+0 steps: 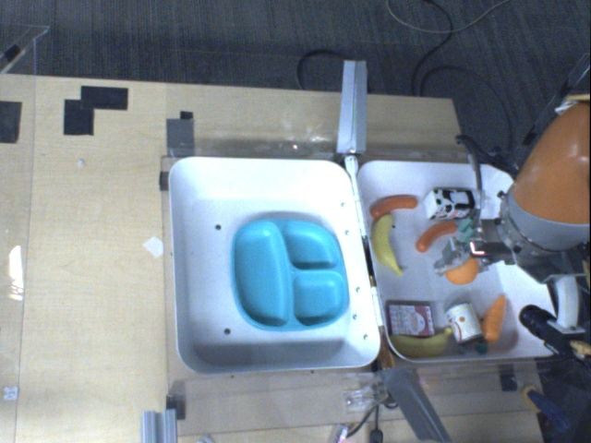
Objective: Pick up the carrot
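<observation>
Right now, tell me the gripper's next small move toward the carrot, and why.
Probably shift toward the bin's near edge. The gripper sits over a small orange piece mid-bin, while the long orange carrot lies apart, nearer the front of the right white bin, beside a small white can.

Pale wood bench (92, 275) bears two white bins (194, 275) (526, 340) side by side.

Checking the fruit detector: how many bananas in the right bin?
2. One banana lies along the right bin's left wall; the other banana lies at its near edge below the small box. The arm may hide more.
</observation>
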You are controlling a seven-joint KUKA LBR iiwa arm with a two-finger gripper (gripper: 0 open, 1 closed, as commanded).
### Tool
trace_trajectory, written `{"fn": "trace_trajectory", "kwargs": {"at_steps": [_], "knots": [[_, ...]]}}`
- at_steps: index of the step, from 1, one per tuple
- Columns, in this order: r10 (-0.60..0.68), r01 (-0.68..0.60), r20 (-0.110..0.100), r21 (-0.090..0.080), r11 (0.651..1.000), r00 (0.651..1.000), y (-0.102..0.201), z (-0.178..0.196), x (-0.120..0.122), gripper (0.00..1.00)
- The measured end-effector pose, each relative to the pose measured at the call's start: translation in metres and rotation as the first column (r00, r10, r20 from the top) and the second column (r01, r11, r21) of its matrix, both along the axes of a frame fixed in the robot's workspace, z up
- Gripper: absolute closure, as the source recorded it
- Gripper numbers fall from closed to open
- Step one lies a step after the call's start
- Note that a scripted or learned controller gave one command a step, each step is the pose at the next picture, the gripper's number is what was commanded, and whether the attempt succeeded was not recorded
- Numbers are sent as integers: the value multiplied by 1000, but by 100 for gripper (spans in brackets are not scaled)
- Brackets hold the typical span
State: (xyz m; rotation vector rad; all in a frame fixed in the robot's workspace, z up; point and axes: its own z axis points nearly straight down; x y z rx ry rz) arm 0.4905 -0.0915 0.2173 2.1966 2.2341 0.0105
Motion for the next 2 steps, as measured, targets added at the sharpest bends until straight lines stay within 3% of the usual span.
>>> {"fn": "trace_trajectory", "kwargs": {"at_steps": [1, 2], "knots": [[5, -5, 4, 0, 1000, 1000, 1, 11, 2, 100], [140, -140, -2, -1, 990, 990, 19, 111, -2, 100]]}}
